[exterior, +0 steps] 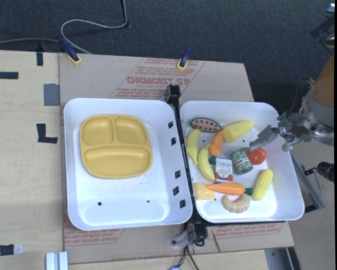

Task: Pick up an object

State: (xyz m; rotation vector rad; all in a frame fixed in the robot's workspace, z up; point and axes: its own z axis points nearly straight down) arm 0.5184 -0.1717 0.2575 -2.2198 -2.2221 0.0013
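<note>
White plastic, two shallow bins side by side on the surface [22, 151], over a brown cardboard sheet [157, 80] clipped at its far edge by two yellow-and-blue clamps. Left bin [72, 207] holds a yellow divided tray [116, 145], three compartments, lying flat toward the far half of the bin; a few dark specks on the bin floor nearer the camera. Right bin [286, 204] holds the toy food, all clustered in its centre: watermelon slice [206, 124] at the far left, yellow banana [193, 144] below it along the left wall, a second yellow piece [205, 163] just beside that, orange carrot [215, 144] standing between them and a yellow lemon-like piece [237, 130]. Mid-bin: green can [242, 161] touching a red tomato [257, 156], with a small white carton [223, 167] just left of the can. Near edge: yellow cheese-like block [202, 192], a second carrot [227, 188] lying crosswise, tan pretzel-like ring [236, 203], and corn cob [262, 184] tilted at the right. Arm enters from the right; the pincer [264, 136] sits low over the right side of this bin, above the tomato, fingers spread apart with nothing between them. No object is lifted; all items rest on the bin floor.
</note>
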